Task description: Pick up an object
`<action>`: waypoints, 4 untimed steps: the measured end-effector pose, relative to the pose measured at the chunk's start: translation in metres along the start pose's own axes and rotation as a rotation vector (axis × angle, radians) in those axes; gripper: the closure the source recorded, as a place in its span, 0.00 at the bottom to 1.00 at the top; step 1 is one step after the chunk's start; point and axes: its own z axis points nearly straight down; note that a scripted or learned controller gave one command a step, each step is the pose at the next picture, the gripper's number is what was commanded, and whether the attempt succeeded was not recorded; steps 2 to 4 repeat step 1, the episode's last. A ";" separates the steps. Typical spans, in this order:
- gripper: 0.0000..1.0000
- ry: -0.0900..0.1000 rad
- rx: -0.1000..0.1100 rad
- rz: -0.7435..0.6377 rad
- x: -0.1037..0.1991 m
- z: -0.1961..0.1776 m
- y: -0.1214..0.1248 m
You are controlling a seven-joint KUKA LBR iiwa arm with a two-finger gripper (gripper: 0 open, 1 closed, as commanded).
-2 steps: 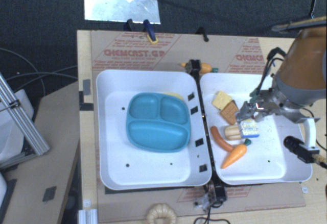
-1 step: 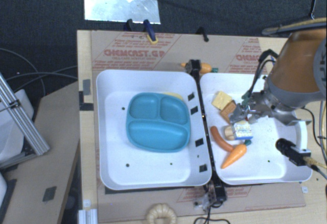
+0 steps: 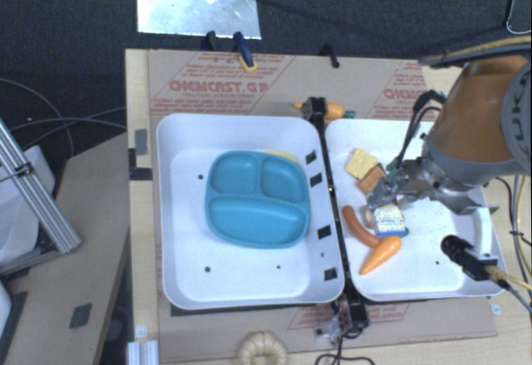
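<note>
I see my gripper (image 3: pixel 385 193) in the right bin (image 3: pixel 432 284), grip unclear; one sausage (image 3: pixel 358 226), one carrot (image 3: pixel 380 254), two crackers (image 3: pixel 363 165) around it. Left bin (image 3: pixel 179 272): one blue plate (image 3: pixel 256 197).

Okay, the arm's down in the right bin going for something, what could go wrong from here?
The tool sits low over a tight cluster: the small blue-and-white carton, the sausage and the carrot lie pressed together, so it may nudge or catch two at once. The cracker pieces sit close behind and could get knocked. The sausage lies near the divider between the bins, leaving little room on that side.
</note>
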 end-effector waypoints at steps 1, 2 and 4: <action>1.00 -0.001 -0.002 0.005 -0.013 0.000 0.001; 1.00 -0.001 -0.002 0.005 -0.013 0.000 0.001; 1.00 -0.001 -0.002 0.005 -0.013 0.000 0.001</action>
